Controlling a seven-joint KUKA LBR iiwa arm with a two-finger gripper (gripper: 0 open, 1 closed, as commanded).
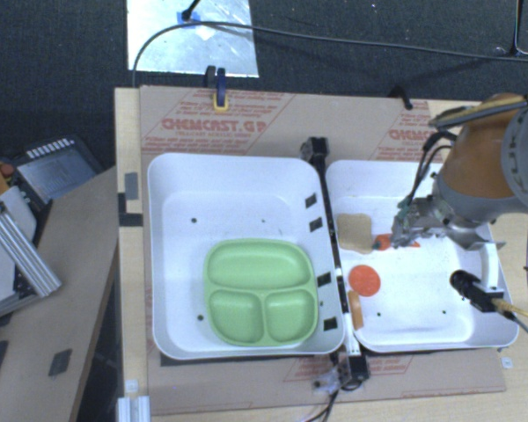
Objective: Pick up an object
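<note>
Reaching into the right bin [440, 328], the gripper [403, 233] hangs over a small orange-red piece [383, 241]; nothing lifted yet, a tan block [355, 231] and orange disc [364, 280] nearby

Arm [502, 161]: rounded grey casing, with a wide orange band [471, 152] above the wrist. Thin dark cables loop along the band's left side. Below it a paler grey wrist section narrows to a small dark metal gripper [403, 231]. Finger detail too small to make out.
</note>
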